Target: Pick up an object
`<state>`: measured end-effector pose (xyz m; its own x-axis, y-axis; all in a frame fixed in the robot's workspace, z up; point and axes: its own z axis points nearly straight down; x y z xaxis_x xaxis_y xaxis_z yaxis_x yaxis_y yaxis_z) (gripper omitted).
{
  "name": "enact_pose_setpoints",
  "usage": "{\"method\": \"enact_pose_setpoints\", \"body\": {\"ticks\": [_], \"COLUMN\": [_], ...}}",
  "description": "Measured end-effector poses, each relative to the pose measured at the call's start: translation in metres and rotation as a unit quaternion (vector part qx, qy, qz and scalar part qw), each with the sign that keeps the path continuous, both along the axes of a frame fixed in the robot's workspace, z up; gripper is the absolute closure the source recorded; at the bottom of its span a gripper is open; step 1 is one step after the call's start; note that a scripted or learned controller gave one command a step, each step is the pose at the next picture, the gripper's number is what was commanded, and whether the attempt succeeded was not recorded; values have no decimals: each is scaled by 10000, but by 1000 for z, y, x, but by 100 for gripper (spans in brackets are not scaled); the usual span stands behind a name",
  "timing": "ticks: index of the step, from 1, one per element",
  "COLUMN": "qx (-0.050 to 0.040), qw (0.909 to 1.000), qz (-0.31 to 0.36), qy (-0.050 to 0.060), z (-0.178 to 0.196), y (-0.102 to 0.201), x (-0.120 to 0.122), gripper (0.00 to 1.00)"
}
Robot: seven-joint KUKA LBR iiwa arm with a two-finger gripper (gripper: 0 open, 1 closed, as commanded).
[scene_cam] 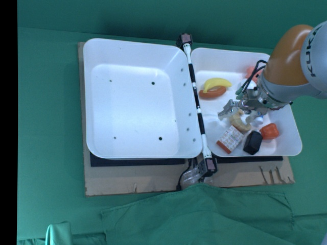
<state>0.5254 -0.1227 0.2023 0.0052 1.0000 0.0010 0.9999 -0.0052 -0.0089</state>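
The right bin [286, 148] holds several small items. My gripper [241, 114] hangs low over the middle of this bin, fingers open, one metal fingertip [226, 109] on the left and the other on the right. A pale beige lump [238, 121] lies between and just below them, not lifted. In front of it sit an orange-and-white packet [230, 139], a black object [253, 143] and an orange-red piece [270, 131]. A yellow piece with a red one under it [214, 87] lies towards the back left. A red item [251, 73] peeks out behind the wrist.
The left bin [97, 60] is tilted slightly, with a few dark dots on its floor. A black-and-white striped bar [195, 98] runs between the bins. Cardboard [133, 185] lies beneath them, and green cloth [204, 213] is bunched at the front.
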Motion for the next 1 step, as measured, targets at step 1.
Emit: {"method": "enact_pose_setpoints", "body": {"ticks": [1], "qx": [-18], "qw": [10000], "qz": [1], "qy": [-76], "z": [-20], "y": [-3], "x": [3], "gripper": [0]}}
